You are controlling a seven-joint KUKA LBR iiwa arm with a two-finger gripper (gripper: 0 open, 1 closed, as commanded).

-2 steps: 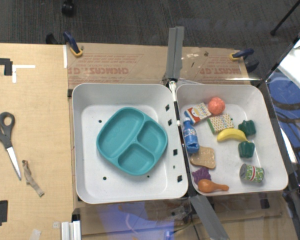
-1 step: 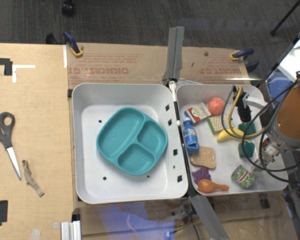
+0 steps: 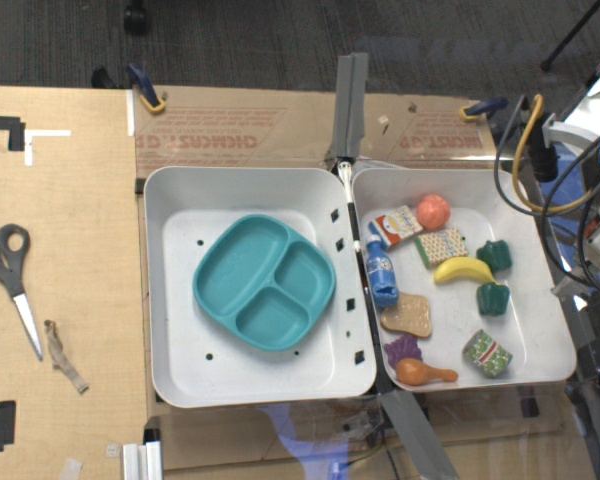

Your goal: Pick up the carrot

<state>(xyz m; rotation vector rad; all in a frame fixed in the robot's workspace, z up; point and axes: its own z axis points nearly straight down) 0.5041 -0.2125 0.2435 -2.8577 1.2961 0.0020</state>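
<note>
Orange carrot (image 3: 425, 372) lies in the right bin (image 3: 540, 373) by the near wall, beside a purple toy (image 3: 403, 349), long axis across the bin, thin tip rightward. Jaws' state: cannot tell.

bench (image 3: 70, 268) w/ 2 white bins (image 3: 160, 298) (image 3: 540, 358), scissors (image 3: 10, 278) on left.

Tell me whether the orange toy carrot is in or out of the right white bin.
In. The orange toy carrot lies flat on the right white bin's floor near its front edge, beside a purple toy.
</note>
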